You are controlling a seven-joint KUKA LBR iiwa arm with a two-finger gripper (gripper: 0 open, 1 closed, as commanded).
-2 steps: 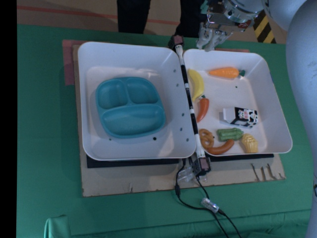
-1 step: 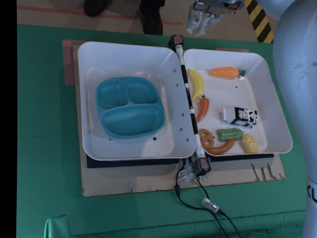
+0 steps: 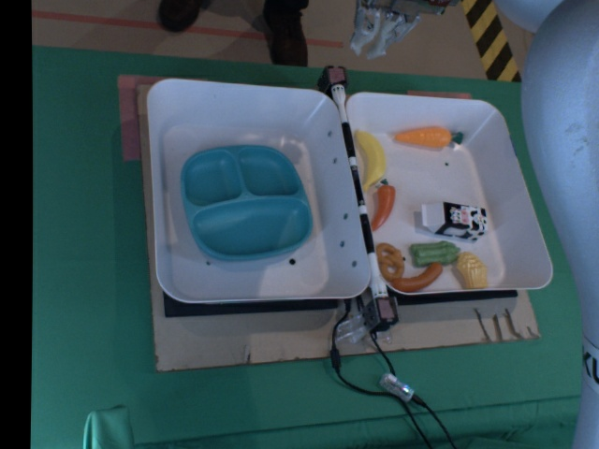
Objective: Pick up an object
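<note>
Carrot [image 3: 426,137], far in right bin [image 3: 524,209], looks like light stiff slick plastic, best pinched mid-body; tool [image 3: 382,28] hangs beyond the far rim, grip state can't tell.

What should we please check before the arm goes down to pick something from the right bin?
1. Gripper is above the bench, beyond the bins' far edge: ok.
2. Gripper carries nothing visible: ok.
3. Carrot lies alone near the far wall of the right bin, free to grasp: ok.
4. Milk carton sits apart from its neighbours: ok.
5. Pretzel, sausage, green vegetable and corn crowd together: not ok.
6. Fingers open or shut: cannot tell.
</note>
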